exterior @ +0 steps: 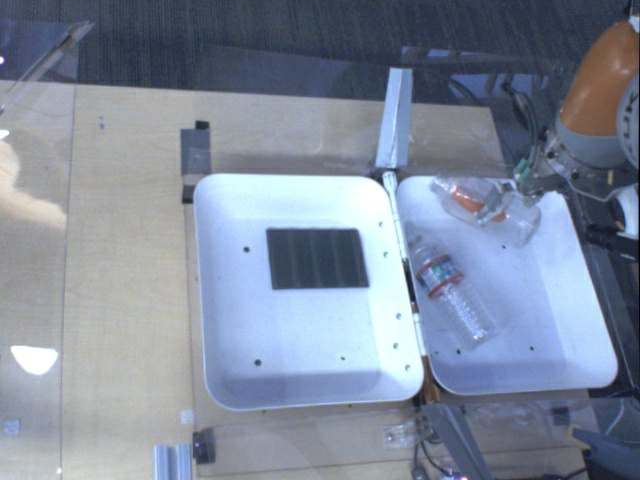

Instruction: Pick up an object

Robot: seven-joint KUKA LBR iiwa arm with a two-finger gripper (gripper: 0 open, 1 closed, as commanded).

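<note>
Objects for picking lie in the right bin (pixel 590 298), with the hand (pixel 522 183) low over that bin's far corner; no lift has yet been achieved.

A clear plastic bottle (pixel 450 286) with a red-banded label lies on its side near the bin's left wall, well apart from the hand. A crumpled clear wrapper (pixel 480 201) with an orange patch rests in the far corner, and the hand sits at or just beside its right end. The wrapper's transparency and the arm's cabling obscure the contact, so whether the hand is spread or closed, or has caught the wrapper, cannot be told. The left bin (pixel 220 268) holds a dark ribbed pad (pixel 317 258). Both bins rest on the wooden surface (pixel 120 268). Judged from this layout, the approach is done; a confirmed grasp and the lift remain.
</note>
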